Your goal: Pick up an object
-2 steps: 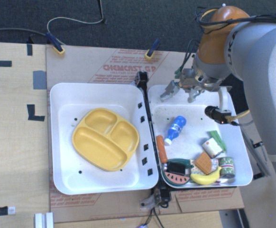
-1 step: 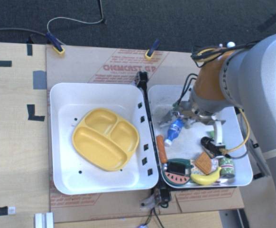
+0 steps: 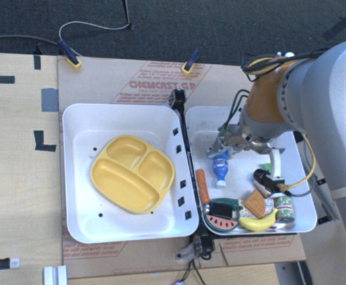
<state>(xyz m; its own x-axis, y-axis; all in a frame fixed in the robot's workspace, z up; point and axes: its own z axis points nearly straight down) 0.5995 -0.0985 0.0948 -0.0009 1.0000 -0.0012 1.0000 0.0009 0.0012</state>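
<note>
Closest to the camera, along the near edge of the right bin [image 3: 307,218], sits a row of toy food. There is a watermelon slice [image 3: 220,222], a yellow banana [image 3: 258,222] and a brown cracker [image 3: 255,203] that touches the banana. A small can with a green label [image 3: 284,208] sits just beside them on the right. A dark block [image 3: 222,208] lies just behind the watermelon.

A bit farther back, an orange carrot [image 3: 202,186] lies beside the wall between the two bins. Near it is a little blue and white bottle [image 3: 221,169]. It lies in the middle of the right bin.

My pincer [image 3: 227,147] hangs just above the top end of the blue bottle. I cannot tell if my pincer is open or closed from here. I cannot see anything held in it. My grey arm with its orange band [image 3: 267,97] reaches in from the right.

In the left bin [image 3: 78,159] a yellow tray with three parts [image 3: 132,173] lies flat in the middle.

Farthest back, two yellow and blue clips [image 3: 70,54] pinch the far edge of the cardboard sheet [image 3: 119,82] under the bins.
</note>
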